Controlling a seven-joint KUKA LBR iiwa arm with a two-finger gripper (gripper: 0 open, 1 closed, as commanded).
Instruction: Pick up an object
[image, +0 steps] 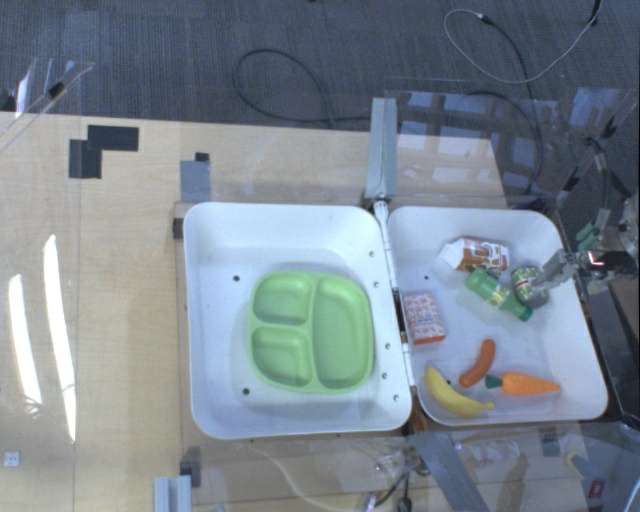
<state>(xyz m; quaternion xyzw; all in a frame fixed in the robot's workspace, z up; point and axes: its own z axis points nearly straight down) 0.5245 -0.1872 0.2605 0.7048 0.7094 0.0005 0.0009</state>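
Bright, even light is falling from above, and the two shallow white plastic bins (290, 225) are looking almost washed out. White streaks of glare are lying on the pale wooden surface (90, 330) at the left. Shadows are staying soft and short. The whole picture is appearing slightly soft and grainy, especially toward the right edge.

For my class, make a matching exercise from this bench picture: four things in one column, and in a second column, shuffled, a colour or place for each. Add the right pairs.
Things
1. divided plate
2. banana
3. carrot
4. sausage

Descriptions
A. orange, with a green top, near the right bin's front edge
B. light green, in the left bin
C. yellow, in the right bin's front left corner
D. reddish, lying between the banana and the carrot

Pairs: 1-B, 2-C, 3-A, 4-D
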